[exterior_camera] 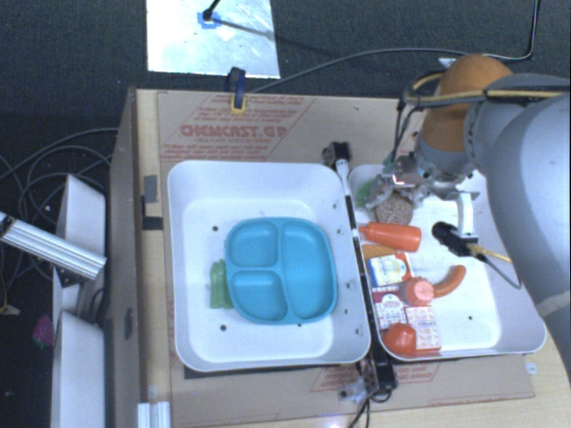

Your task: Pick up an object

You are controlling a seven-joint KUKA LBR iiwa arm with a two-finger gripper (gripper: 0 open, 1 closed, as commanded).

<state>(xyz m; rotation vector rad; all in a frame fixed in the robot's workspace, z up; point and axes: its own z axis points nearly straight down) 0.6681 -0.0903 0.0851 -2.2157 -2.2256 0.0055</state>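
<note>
**Gripper over the brown patty, far end of right bin**

Gripper (399, 188) low over patty (393, 209), far left in right bin (517, 328), just beyond carrot (390, 235). Finger state: cannot tell. Probably light, stiff, flat toy; best taken across its edges, clear of carrot.

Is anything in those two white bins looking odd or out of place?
One oddity: a small green object is wedged between the blue divided plate and the left white bin's wall, partly under the plate's edge. No spill or damage is visible.
</note>
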